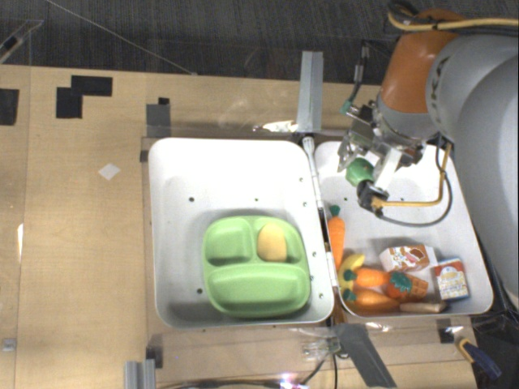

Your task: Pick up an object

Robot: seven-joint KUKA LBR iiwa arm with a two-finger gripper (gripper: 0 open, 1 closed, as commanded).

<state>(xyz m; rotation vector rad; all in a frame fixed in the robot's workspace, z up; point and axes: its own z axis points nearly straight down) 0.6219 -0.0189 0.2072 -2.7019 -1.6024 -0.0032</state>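
Gripper (362, 171) up over far end of right bin (478, 286), clamped on a small green object (357, 170) held between its fingers, well above the toy food heaped at near end. Looks light, rigid plastic, smooth, likely slippery; narrow pinch across its middle seems safest, firm grip needed

pincer (359, 171) over right bin (422, 189) | green item (357, 171) between fingers | yellow fruit (272, 242) on green tray (255, 266)

- Surface (73, 241): light wood, black markings at upper left.
- Floor (203, 14): dark carpet beyond the far edge.
- Metal bracket (310, 91): upright, betw. bins at rear.
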